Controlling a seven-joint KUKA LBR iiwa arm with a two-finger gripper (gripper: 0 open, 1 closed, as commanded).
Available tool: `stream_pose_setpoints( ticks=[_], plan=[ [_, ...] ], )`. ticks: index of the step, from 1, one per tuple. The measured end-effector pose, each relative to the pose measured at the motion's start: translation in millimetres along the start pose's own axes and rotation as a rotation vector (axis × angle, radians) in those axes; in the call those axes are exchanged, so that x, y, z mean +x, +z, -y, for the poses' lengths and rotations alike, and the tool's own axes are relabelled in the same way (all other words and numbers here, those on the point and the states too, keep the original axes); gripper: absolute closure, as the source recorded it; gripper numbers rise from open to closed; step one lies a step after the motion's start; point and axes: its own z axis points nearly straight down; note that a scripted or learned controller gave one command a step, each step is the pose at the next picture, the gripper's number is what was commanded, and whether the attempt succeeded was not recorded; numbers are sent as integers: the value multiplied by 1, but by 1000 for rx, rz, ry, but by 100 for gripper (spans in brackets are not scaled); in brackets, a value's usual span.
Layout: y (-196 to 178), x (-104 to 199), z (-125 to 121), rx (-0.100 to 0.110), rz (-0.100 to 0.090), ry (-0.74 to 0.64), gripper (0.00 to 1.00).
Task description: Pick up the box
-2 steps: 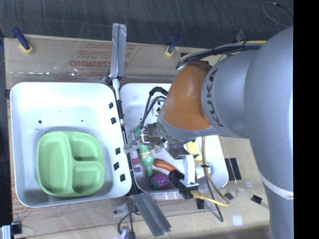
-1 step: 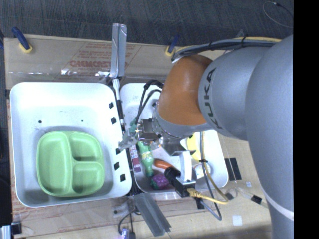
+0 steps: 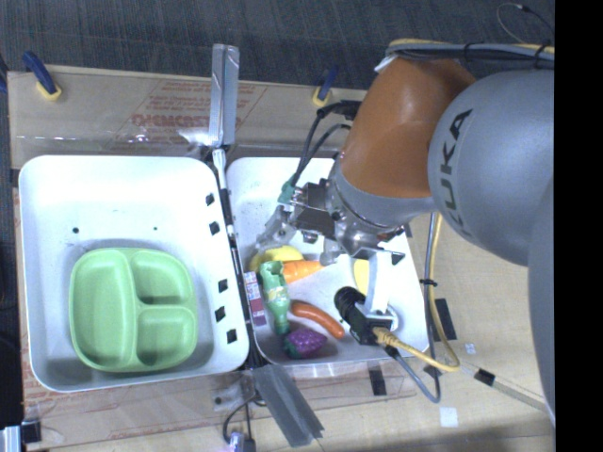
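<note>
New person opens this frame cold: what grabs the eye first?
The arm dominates: its orange band and grey body fill the upper right, hanging over the right bin. Next comes the green divided plate, alone in the left bin. Below the wrist sits a cluster of toy food: a carrot, a hot dog and purple grapes.

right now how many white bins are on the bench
2. One shallow white plastic bin sits on the left, holding a green divided plate. The other shallow white bin sits beside it on the right, under the grey arm, holding toy food.
</note>
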Motion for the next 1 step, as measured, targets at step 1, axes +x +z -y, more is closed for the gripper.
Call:
stream_pose_setpoints(
  ticks=[1],
  plan=[
    [24,-137,-33,3,0,-222,0]
  ],
)
